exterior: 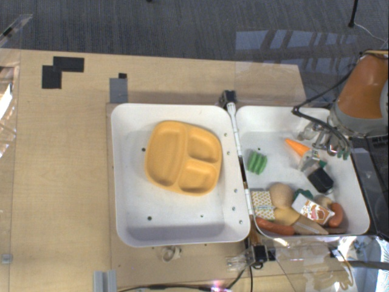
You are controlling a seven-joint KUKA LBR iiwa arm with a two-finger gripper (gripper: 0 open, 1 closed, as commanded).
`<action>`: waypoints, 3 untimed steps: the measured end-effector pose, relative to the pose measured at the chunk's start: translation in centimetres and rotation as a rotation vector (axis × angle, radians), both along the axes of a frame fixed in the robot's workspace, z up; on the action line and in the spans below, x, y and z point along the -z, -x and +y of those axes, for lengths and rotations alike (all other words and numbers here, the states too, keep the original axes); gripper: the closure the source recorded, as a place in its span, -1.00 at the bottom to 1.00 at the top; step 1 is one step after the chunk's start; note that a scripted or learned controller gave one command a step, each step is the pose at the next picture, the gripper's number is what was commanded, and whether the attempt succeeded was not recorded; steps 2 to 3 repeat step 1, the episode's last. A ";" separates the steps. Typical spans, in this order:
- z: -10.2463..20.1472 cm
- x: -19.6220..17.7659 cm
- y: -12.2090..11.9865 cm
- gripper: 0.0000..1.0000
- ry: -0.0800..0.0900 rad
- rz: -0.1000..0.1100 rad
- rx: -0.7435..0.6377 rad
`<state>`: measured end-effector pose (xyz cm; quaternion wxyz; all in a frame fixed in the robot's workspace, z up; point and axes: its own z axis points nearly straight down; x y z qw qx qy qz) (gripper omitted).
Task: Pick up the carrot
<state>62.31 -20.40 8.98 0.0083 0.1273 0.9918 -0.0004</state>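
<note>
The carrot [296, 146] is a small orange wedge lying on the floor of the right bin [267, 126], in its far middle. My gripper [311, 158] hangs low over that bin just right of the carrot and slightly nearer the front. It is very close to the carrot's thick end, and I cannot tell whether they touch. The arm's orange band [363, 90] rises behind it at the right edge.
A green ridged piece [257, 162] lies left of the carrot. Several toy foods crowd the right bin's front: a tan round piece [281, 193], a red sausage [276, 227] and a printed box [315, 212]. The left bin [130, 224] holds a yellow divided plate [182, 157].
</note>
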 end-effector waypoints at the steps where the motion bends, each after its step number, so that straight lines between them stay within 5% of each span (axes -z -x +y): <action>1: 0.1 -1.5 -0.4 1.00 0.003 -0.013 -0.005; 3: 0.1 -1.5 -0.4 1.00 0.003 -0.013 -0.005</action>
